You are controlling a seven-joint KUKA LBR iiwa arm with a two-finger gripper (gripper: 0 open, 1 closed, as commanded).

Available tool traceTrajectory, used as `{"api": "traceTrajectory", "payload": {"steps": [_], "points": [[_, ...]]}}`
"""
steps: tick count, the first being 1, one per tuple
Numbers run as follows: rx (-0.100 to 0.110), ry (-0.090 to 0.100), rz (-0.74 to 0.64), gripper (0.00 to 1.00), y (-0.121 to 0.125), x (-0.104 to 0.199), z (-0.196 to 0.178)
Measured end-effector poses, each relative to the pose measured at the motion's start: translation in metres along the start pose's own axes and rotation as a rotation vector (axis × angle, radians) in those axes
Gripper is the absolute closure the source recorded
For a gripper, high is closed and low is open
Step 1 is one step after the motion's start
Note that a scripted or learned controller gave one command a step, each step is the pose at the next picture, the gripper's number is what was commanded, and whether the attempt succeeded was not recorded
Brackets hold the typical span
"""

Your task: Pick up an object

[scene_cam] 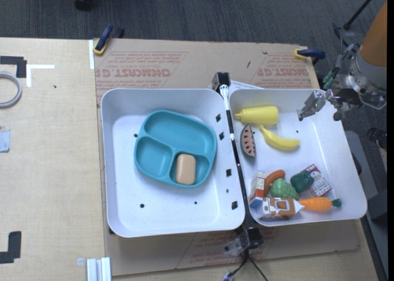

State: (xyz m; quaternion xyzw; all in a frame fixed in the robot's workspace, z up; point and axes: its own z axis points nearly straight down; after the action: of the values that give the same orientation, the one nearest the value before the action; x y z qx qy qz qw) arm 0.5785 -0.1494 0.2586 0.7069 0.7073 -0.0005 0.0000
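Note:
My gripper (321, 108) hangs over the far right corner of the right bin (345, 150), open, with nothing between its fingers. To its left lie a yellow mustard bottle (258, 114) and a banana (280, 140). A watermelon slice (247, 140) rests against the bin's left wall. At the near end sit a red sausage (275, 177), green broccoli (282, 188), a dark green pepper (301, 181), a carrot (317, 204) and a small carton (280, 207).
The left bin (123, 199) holds a teal divided plate (166, 144) with a tan bun (185, 169) in one compartment. Both bins stand on a cardboard sheet (160, 67). Clamps (102, 39) sit at the sheet's far corners.

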Motion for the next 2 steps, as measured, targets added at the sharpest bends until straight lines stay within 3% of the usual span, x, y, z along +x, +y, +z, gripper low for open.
{"api": "traceTrajectory", "payload": {"steps": [1, 2], "points": [[-0.001, 0.000, -0.228, 0.00, 0.055, 0.031, 0.166], [-0.002, 0.000, -0.225, 1.00, 0.056, 0.030, 0.156]]}}
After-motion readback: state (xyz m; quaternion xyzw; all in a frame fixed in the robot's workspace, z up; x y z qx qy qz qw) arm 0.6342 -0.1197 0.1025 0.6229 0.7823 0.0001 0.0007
